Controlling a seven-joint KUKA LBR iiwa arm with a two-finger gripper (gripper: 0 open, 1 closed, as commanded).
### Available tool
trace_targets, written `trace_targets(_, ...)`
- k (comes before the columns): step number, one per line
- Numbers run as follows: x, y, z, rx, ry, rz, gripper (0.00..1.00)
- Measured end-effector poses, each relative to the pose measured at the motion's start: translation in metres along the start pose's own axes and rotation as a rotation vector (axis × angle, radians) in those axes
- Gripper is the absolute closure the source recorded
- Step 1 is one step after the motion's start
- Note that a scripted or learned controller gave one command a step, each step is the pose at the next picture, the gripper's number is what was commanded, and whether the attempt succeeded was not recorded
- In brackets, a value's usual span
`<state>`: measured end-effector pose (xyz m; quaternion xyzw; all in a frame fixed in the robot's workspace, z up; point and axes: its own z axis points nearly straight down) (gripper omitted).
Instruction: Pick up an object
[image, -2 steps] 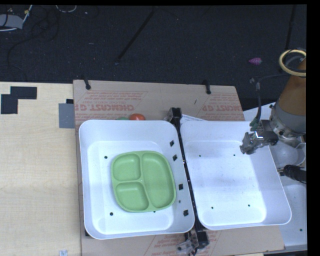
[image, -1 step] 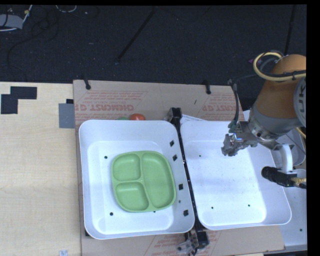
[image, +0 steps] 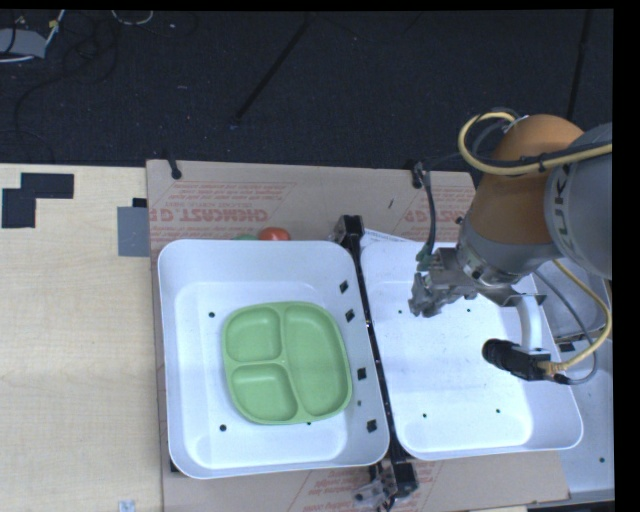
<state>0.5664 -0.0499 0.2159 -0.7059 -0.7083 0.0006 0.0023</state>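
A light green divided plate lies flat in the middle of the left white bin. My gripper hangs over the upper part of the right white bin, well to the right of the plate and apart from it. A small red and green object sits on the cardboard just behind the left bin's back rim.
A black divider rail runs between the two bins. Brown cardboard lies under and behind the bins. The wooden bench stretches to the left, with dark markers on it.
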Motion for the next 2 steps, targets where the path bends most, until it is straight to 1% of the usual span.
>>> trace_targets(1, 0.061, 0.003, -0.008, -0.002, 0.0, -0.002, 1.0)
trace_targets(2, 0.122, -0.002, -0.002, 0.001, 0.0, -0.002, 1.0)
